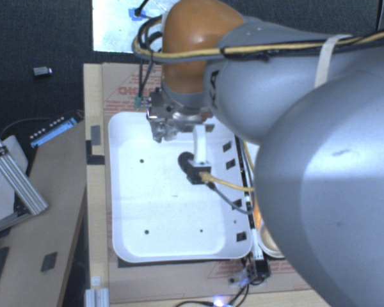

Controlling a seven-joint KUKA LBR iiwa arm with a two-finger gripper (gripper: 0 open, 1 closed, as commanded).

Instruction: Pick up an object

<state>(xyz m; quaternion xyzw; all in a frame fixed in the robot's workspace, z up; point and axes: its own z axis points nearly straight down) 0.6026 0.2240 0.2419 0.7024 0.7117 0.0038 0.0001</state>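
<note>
The pincer [161,130] hung low over the far end of the left white bin [125,190], close to its rim. Whether it was apart or together could not be told. The grey arm [307,139], with its orange band [192,37], covered everything to the right of that bin, so where an object lay could not be made out.

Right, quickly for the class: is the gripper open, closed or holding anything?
Gripper: cannot be told; it is over the white bin.
</note>
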